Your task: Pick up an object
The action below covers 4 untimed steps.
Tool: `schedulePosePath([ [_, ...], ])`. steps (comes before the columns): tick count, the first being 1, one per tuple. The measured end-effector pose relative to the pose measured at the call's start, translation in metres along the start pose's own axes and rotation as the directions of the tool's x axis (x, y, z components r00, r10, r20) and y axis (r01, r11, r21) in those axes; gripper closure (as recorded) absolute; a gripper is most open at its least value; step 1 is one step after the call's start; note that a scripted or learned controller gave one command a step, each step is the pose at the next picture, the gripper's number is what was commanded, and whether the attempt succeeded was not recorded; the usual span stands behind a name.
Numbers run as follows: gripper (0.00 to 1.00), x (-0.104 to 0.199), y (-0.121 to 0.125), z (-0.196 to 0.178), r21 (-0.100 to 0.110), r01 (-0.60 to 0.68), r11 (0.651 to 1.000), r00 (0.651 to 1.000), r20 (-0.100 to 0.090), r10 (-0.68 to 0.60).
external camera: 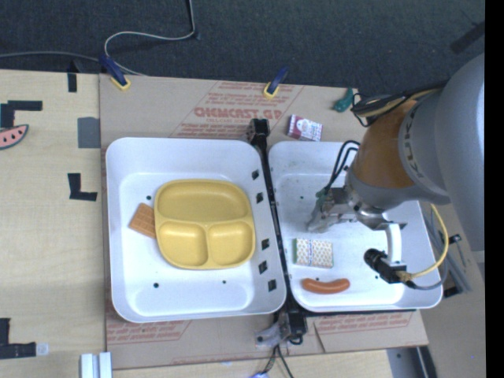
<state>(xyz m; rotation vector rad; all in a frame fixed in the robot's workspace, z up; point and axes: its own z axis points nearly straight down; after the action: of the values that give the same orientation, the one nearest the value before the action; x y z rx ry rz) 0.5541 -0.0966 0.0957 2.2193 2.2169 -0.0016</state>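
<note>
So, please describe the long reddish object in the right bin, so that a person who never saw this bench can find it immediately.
Look at the right bin of the two white bins. Along its near edge, below the small white patterned packet, lies the toy sausage. It is the one slim, reddish-orange, rounded thing there; the packet beside it is flat, square and pale.

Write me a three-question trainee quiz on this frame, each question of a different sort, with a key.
1. True or false: the yellow divided tray lies in the left bin.
2. Multiple choice: which lies nearest the right bin's front edge? A. hot dog B. patterned packet C. brown cracker
3. Fill in: the gripper is over the ____ bin.

Key: 1 true; 2 A; 3 right.
</note>
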Motion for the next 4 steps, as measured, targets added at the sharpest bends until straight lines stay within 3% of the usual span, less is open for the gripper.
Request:
schedulePosePath([
  [1,0.0,0.0,0.0,0.0,0.0,0.0,1.0,1.0,0.0,0.0],
  [2,1.0,0.001,0.0,-0.009,0.001,0.001,1.0,1.0,-0.001,-0.001],
  [3,0.0,0.0,0.0,-0.009,0.001,0.001,1.0,1.0,-0.001,-0.001],
  [4,1.0,0.001,0.0,-0.018,0.003,0.002,1.0,1.0,-0.001,-0.002],
])
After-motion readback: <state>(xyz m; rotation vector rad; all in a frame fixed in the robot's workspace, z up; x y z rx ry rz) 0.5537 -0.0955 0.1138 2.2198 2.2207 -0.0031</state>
